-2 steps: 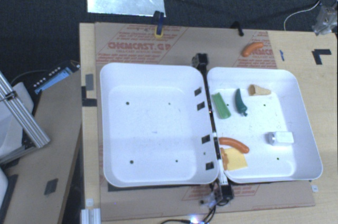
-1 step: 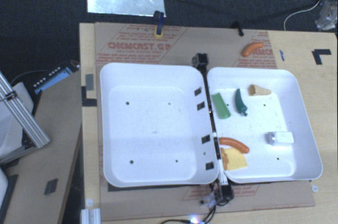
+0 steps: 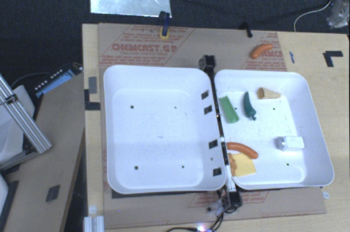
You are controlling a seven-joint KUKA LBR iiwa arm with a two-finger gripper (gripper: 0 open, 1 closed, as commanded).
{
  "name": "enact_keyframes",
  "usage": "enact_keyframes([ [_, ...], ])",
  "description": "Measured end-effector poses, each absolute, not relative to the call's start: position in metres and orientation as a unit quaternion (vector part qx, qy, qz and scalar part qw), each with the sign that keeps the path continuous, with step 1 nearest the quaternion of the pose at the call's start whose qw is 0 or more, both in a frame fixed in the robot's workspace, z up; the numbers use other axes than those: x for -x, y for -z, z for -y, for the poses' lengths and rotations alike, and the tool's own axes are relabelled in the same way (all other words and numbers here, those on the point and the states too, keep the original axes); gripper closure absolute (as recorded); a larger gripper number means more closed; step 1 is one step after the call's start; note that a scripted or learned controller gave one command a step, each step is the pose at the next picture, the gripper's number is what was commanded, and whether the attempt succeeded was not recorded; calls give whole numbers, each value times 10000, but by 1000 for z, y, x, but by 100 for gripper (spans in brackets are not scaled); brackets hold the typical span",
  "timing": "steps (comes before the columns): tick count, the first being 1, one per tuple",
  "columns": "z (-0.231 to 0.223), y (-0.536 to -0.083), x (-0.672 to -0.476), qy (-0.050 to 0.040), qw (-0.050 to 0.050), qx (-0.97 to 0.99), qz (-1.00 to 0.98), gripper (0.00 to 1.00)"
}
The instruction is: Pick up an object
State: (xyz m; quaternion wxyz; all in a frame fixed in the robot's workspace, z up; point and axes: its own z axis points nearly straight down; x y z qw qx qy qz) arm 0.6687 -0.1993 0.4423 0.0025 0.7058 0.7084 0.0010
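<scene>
The table [image 3: 180, 42] carries two white bins side by side, clipped together along their shared edge, probably so they stay put while objects are lifted out. The left bin [image 3: 158, 129] lies bare. The right bin [image 3: 314, 132] holds all the candidates for picking, spread apart from one another, which should leave room for fingers around each.

By its left wall near the front sit a yellow piece [image 3: 242, 165] and an orange sausage [image 3: 241, 149], touching or overlapping; that pair looks hardest to separate. Farther back by the same wall lie a green block [image 3: 229, 109] and, just beside it, a dark green pepper [image 3: 249, 106]. A tan wedge [image 3: 268, 94] rests near the back edge, and a white block [image 3: 291, 143] towards the right wall.

A second sausage [image 3: 261, 50] lies on the table behind the right bin.

I cannot tell the tool's state.
</scene>
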Motion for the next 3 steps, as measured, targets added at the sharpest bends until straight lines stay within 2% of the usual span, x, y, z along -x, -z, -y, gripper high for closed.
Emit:
enact_keyframes([
  [2,177,-478,-669,-12,27,-7053,-7089,100],
  [3,209,-427,-668,14,1,-7076,-7066,100],
])
